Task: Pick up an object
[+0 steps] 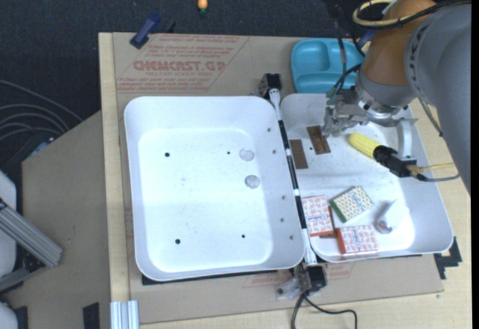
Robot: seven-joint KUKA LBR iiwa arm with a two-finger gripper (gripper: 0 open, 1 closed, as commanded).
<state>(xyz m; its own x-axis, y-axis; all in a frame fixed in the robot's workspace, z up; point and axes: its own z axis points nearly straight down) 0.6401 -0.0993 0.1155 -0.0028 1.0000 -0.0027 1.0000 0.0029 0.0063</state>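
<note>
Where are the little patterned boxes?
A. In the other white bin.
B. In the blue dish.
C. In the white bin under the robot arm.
C: the patterned boxes lie in the white bin that the arm reaches over.

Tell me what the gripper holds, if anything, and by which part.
Cannot be told. The gripper is low in the right bin, at the top end of a brown strip, but any grip is hidden.

Even bright light, soft shadows, slightly grainy
</note>
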